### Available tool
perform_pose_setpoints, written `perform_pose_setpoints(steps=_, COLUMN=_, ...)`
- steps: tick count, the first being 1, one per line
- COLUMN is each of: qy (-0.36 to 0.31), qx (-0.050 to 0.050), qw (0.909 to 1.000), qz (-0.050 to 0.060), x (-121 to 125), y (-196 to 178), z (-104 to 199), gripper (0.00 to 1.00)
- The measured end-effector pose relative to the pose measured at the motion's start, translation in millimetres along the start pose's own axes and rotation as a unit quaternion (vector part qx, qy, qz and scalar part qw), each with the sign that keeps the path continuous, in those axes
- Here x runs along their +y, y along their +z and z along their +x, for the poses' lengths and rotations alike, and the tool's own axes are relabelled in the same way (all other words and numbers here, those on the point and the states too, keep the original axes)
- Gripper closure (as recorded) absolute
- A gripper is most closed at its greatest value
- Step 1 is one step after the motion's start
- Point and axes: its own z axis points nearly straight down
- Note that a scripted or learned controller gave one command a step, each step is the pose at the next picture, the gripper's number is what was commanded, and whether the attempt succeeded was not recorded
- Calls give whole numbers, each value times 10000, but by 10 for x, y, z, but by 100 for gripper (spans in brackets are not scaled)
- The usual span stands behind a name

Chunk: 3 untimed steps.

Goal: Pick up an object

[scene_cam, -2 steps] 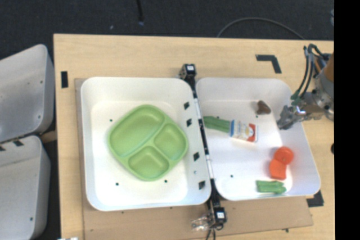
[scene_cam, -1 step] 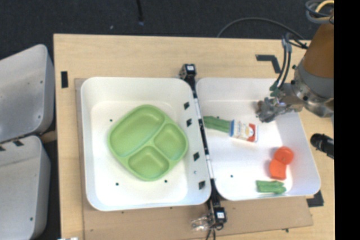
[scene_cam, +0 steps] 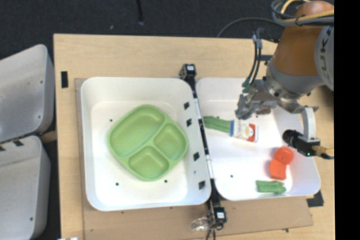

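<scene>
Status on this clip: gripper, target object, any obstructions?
Gripper low over right bin, above white-and-red carton. Nothing seen held. Green piece touches carton's left end; orange item and green block lie apart.

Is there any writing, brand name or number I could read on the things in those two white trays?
None can be read.
The small white and red packet below the hand carries print, too blurred to make out.
The green divided plate, orange piece and green piece look plain.
</scene>
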Motion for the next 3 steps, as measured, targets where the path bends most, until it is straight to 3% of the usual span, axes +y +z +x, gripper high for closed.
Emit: perform_pose_setpoints(steps=3, qy=0, qx=0, qw=10000, qz=-8, x=422, y=184, z=1434, gripper=100)
